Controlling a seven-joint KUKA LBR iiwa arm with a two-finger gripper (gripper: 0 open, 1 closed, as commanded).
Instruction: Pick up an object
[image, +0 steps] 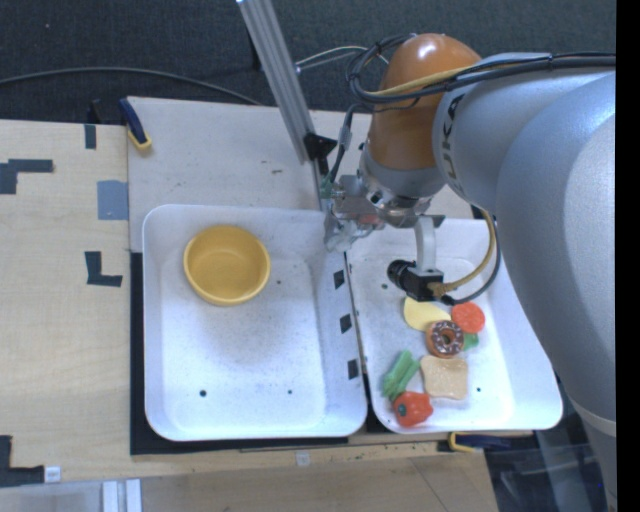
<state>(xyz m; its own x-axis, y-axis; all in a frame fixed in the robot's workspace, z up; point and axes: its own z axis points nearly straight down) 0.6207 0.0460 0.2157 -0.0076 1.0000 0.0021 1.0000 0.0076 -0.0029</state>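
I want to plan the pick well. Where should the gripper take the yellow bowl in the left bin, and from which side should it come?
Probably the rim. The yellow bowl stands upright with its mouth open to the top and nothing near it in the left bin. The gripper could come straight down from above, one finger inside the wall and one outside. The body looks too wide to span.

One camera was fixed above the bench (60, 300) and looked down at a slant, taking in both white bins: the left bin (160, 400) and the right bin (520, 395). It sat near enough that the arm (540, 190), reaching in from the right, loomed large across the upper right.
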